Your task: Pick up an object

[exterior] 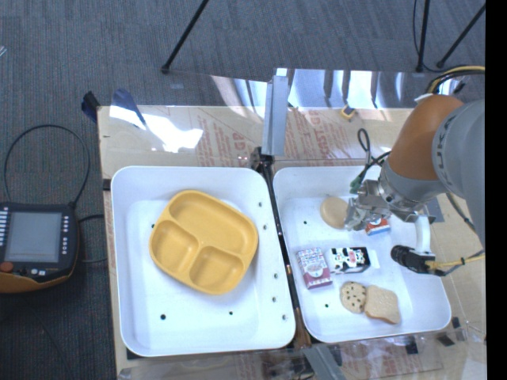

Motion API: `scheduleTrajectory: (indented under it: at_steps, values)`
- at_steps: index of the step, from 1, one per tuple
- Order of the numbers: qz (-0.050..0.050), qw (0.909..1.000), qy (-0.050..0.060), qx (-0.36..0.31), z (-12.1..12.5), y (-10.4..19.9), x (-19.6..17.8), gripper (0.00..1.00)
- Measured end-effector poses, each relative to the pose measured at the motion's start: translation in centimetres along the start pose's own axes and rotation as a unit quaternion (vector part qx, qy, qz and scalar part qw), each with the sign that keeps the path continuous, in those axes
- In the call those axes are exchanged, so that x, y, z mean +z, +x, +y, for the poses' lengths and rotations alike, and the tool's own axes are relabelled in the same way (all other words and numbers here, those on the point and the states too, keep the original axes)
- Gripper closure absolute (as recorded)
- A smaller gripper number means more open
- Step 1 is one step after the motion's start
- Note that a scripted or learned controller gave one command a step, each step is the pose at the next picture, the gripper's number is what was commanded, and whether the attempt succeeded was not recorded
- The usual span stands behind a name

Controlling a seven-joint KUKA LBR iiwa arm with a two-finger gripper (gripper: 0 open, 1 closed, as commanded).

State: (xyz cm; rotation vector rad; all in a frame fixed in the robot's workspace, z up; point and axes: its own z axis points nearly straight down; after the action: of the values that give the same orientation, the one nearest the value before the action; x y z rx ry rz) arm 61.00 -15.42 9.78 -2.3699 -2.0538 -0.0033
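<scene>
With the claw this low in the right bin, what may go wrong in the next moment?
1. The claw sits between a round tan piece and a small red and blue item. It might knock one aside instead of gripping it.
2. The small box with a cow print and the red box lie close below, so a pushed item may slide into them.
3. The cookie and the toast slice touch, which would probably make a clean grip there harder.

Right bin [444, 311] crowded mid and front: cards [314, 267], cookie [352, 296], toast [383, 304]; left bin [131, 323] blocked centrally by yellow tray [204, 241]; margins open.
</scene>
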Motion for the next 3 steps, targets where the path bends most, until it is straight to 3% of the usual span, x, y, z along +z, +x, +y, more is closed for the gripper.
scheduleTrajectory:
  at_steps: [1,2,3]
  values:
    - [0.0,1.0,0.001,0.0,0.0,0.0,0.1,0.0]
    - [0.0,0.9692,-0.006,0.246,3.9,0.0,0.3,0.0]
    - [0.0,0.9701,-0.008,0.242,4.1,0.3,-0.8,1.0]
